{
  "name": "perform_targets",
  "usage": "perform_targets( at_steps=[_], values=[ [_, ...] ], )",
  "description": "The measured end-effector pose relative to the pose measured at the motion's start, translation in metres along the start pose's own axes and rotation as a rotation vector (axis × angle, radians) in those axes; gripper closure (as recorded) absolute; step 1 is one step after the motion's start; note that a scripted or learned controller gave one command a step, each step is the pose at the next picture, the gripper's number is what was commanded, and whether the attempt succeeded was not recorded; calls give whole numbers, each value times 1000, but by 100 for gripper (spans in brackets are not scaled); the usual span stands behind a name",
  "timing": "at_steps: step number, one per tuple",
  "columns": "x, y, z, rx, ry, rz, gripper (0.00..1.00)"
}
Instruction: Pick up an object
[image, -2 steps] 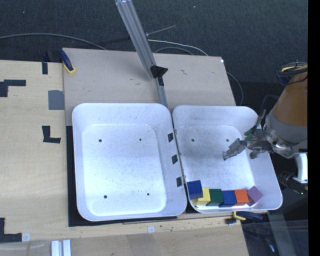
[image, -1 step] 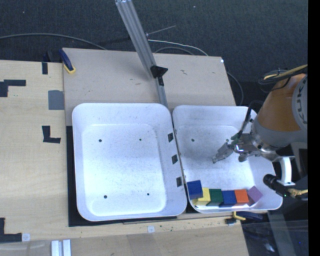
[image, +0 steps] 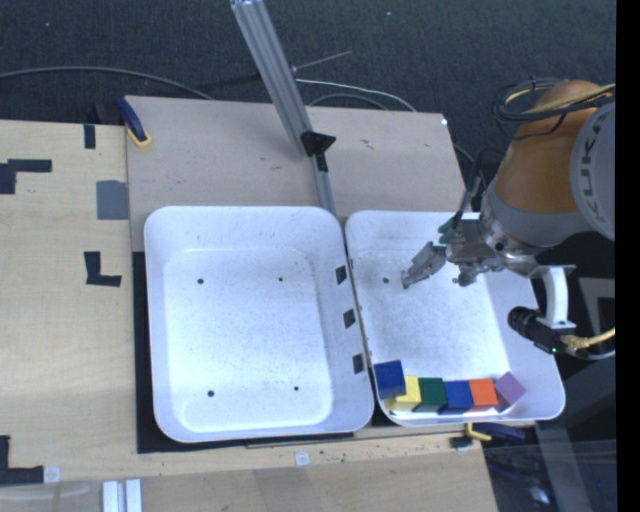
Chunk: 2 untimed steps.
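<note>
Several blocks (image: 445, 392) line the right bin's (image: 400, 240) near wall; the spread, empty pincer (image: 437, 267) should descend squarely over one.

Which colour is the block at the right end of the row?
Purple block, seen in the camera view.

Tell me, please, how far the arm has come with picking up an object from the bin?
Nothing is picked up yet. The blocks, among them the blue block, the green block and the orange block, all lie in a row along the near wall of the right bin. The gripper hangs over the bin's bare middle, apart from them. Left: move to the row, descend, grasp, lift.
</note>
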<state>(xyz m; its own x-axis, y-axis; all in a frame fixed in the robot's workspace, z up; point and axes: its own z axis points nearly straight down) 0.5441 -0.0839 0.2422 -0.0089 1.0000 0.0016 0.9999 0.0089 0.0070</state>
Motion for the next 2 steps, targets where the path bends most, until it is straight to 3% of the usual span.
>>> perform_targets(
  at_steps=[1,2],
  values=[
    [-41,-18,-113,-1,-4,9,0],
    [0,16,55,16,-1,6,0]
  ],
)
